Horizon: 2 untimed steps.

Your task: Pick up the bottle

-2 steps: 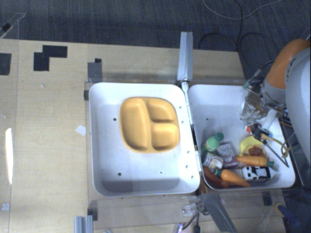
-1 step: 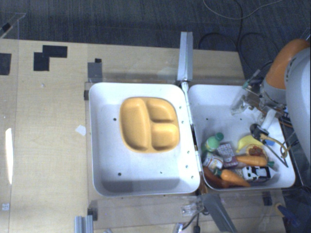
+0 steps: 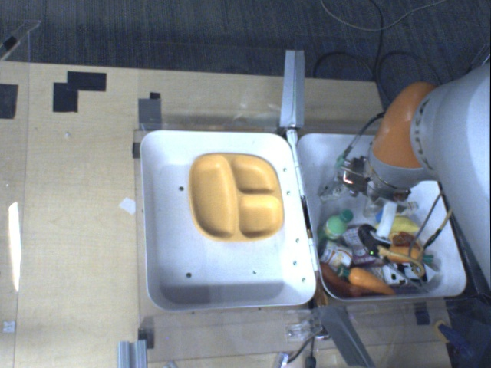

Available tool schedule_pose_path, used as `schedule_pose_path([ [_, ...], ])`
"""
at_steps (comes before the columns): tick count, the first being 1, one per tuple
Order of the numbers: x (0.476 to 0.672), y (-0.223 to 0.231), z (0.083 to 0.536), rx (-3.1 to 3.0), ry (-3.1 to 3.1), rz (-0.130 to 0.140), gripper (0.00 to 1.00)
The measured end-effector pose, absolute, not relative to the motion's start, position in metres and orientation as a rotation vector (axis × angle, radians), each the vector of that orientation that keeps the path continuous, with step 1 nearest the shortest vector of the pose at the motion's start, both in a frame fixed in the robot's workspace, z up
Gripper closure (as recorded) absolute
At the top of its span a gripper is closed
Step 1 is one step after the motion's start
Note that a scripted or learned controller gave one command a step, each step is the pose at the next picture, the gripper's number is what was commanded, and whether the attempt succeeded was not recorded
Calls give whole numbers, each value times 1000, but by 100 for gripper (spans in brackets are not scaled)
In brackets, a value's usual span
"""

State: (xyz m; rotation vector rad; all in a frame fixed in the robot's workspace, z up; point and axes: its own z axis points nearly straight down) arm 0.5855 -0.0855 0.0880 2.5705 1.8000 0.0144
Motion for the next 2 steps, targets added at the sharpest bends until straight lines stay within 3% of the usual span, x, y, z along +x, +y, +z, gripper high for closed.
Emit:
schedule_pose_path([
  [1, 605, -112, 87, 2758, 1496, 13, 0],
  [2, 607, -111, 98, 2749, 1509, 18, 100],
])
